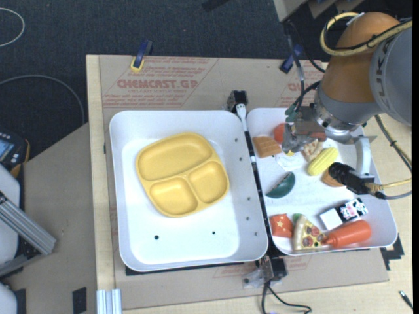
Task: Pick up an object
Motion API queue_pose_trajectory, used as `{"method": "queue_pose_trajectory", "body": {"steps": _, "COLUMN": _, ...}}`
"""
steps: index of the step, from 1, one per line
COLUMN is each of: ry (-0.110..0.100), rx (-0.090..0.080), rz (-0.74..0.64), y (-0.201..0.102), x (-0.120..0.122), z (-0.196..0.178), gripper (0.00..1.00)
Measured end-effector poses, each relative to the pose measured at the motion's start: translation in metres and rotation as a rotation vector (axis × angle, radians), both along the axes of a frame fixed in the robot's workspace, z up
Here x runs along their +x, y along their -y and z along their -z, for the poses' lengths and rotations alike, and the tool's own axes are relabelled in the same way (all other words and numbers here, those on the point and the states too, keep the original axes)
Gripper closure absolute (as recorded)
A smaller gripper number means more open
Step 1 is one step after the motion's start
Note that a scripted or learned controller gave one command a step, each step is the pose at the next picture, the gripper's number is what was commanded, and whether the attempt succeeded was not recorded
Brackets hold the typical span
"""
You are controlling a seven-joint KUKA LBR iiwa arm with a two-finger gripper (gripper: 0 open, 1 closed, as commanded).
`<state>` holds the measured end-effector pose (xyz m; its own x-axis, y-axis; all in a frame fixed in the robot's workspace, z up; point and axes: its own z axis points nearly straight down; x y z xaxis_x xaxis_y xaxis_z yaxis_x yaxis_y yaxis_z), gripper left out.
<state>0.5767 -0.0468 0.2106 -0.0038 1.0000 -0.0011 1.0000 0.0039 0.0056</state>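
End effector [298,138] sits low in the right bin's [386,224] far-left corner, can't tell its opening, corn [322,161] just right of it.

I work in a robotics lab: a plywood bench [196,77] on dark carpet [59,18], cables [13,25] looping at the upper left, an aluminium rail [26,224] at the lower left, clamps [139,55] (blue and yellow) on the bench's far edge.

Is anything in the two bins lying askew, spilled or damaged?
Nothing stands out. The yellow tray lies flat in the left bin; the toy foods, such as the carrot and corn, lie loosely in the right bin.
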Motion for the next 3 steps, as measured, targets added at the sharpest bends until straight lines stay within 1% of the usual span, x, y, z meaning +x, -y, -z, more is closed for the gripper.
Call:
{"method": "queue_pose_trajectory", "body": {"steps": 1, "ry": 0.0, "rx": 0.001, "rz": 0.0, "y": -0.015, "x": 0.042, "z": -0.005, "gripper": 1.0}}
{"method": "queue_pose_trajectory", "body": {"steps": 2, "ry": -0.001, "rx": 0.0, "rz": 0.002, "y": -0.031, "x": 0.071, "z": -0.005, "gripper": 1.0}}
{"method": "queue_pose_trajectory", "body": {"steps": 3, "ry": -0.007, "rx": 0.001, "rz": 0.004, "y": -0.035, "x": 0.062, "z": -0.01, "gripper": 1.0}}
